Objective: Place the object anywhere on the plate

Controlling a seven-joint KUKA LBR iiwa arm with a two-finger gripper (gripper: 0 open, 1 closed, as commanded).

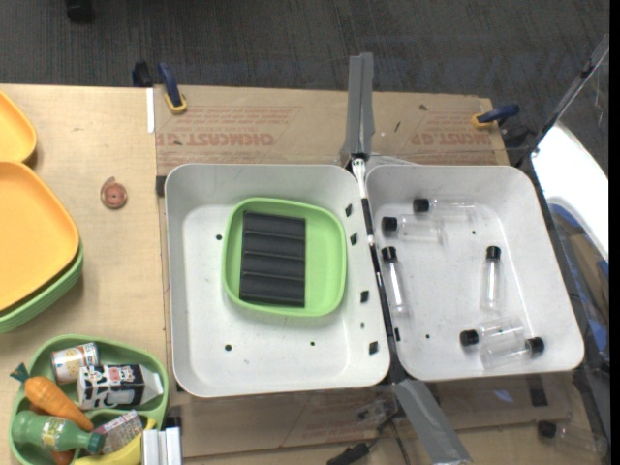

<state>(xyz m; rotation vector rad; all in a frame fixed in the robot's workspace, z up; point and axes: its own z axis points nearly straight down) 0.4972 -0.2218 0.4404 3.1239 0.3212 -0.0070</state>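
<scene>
On the table, two white bins side by side, edges touching along the middle.

Left bin [194,356]: green plate [334,260], square with rounded corners, lying flat near the bin's centre. On the plate, a dark ribbed block [273,258] covering most of its floor.

Right bin [552,289]: six clear vials [491,281] with black caps, all lying on their sides, none touching the plate. Two near the upper left corner, almost parallel. One along the left wall, cap toward the top. One alone right of centre, cap up. Two close together at the lower right, caps pointing opposite ways.

Beneath both bins, a brown cardboard sheet [252,129], held by an orange-tipped clamp [171,93] at the far left and another at the far right.

Far left of the table: stacked orange dishes [34,231], and a green bowl [155,381] of toy food at the lower corner.
</scene>
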